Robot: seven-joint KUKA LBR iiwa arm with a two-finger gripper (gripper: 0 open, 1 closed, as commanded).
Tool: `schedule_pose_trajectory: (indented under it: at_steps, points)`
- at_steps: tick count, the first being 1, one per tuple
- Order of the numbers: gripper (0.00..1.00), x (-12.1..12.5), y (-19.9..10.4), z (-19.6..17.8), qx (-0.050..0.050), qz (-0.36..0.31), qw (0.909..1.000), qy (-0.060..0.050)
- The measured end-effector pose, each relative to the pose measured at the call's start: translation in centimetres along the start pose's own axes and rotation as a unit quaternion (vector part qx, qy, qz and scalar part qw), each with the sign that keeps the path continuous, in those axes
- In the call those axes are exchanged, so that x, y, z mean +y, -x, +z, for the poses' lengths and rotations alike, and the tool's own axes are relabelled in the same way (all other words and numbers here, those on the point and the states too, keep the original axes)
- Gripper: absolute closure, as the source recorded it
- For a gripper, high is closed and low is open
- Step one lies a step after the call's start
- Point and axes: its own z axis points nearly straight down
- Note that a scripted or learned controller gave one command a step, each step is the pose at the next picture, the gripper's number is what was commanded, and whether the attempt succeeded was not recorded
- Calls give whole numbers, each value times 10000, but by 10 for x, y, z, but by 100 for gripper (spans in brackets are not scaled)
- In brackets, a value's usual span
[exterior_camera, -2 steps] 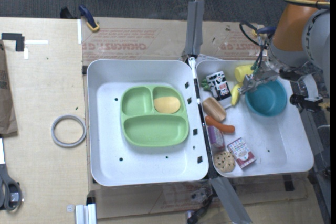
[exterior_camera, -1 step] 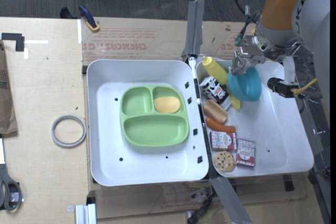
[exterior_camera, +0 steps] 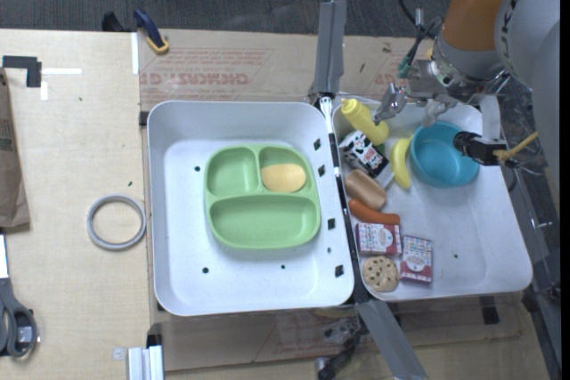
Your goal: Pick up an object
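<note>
The gripper (exterior_camera: 411,99) hangs open and empty above the yellow bottle (exterior_camera: 363,119); it should drop straight down, then squeeze.

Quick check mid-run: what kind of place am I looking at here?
Likely a robotics lab bench: two white bins, toy food such as a banana and a green divided tray, carpet behind.

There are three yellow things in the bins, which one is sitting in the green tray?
The pale yellow oval piece, in the upper right compartment of the green tray in the left bin. The yellow bottle and the banana both lie in the right bin.
</note>
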Motion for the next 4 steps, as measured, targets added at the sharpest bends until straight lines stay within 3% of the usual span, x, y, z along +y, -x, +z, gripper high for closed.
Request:
schedule_pose_trajectory:
  at_steps: [1,2,3,4]
  points:
    - [0,-8,43,76,0,-80,10000,15]
    - [0,-31,78,98,20,-606,9982,13]
    - [100,-29,72,86,82,-620,9980,6]
    - [100,-37,50,87,-34,24,9999,133]
